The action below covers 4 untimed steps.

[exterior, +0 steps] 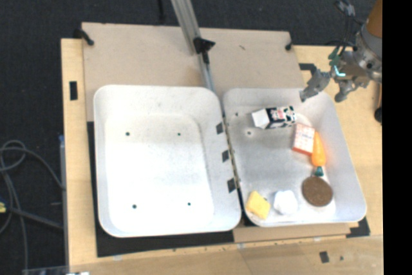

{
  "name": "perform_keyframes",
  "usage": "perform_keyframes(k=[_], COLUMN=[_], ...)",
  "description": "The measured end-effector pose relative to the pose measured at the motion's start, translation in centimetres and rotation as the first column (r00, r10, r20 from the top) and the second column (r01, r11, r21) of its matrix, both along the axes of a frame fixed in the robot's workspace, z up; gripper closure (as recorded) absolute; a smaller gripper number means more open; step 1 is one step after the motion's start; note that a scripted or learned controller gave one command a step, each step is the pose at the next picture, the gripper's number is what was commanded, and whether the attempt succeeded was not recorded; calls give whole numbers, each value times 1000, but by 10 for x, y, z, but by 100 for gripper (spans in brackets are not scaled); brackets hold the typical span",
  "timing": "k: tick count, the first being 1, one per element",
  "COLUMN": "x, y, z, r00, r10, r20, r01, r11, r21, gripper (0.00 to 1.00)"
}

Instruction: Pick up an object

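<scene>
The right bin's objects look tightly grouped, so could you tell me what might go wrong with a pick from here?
The orange carrot touches the small packet, so both may shift together. The yellow block, white lump and brown disc hug the right bin wall, risking a collision for the tool.

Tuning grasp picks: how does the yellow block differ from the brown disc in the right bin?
The yellow block is pale yellow and boxy with corners; the brown disc is dark brown, round and flat. The block sits at the right bin's near-left corner beside the divider; the disc lies further right, just below the carrot-like orange piece. Both lie in the near row, flanking a white lump.
</scene>
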State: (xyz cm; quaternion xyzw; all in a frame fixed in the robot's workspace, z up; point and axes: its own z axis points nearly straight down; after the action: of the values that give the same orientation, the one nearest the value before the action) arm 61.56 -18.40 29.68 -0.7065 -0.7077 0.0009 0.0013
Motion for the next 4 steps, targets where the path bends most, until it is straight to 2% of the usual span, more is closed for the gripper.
perform_keyframes(k=[1,3,4], x=[1,-7,-15], y=[0,3,7], z=[3,-88,-147], r00=[1000,1000,1000], r10=[2,-4,-4], r20=[5,0,-2], r01=[-2,4,4], r11=[1000,1000,1000], r21=[-3,-2,-2], gripper=[0,0,0])
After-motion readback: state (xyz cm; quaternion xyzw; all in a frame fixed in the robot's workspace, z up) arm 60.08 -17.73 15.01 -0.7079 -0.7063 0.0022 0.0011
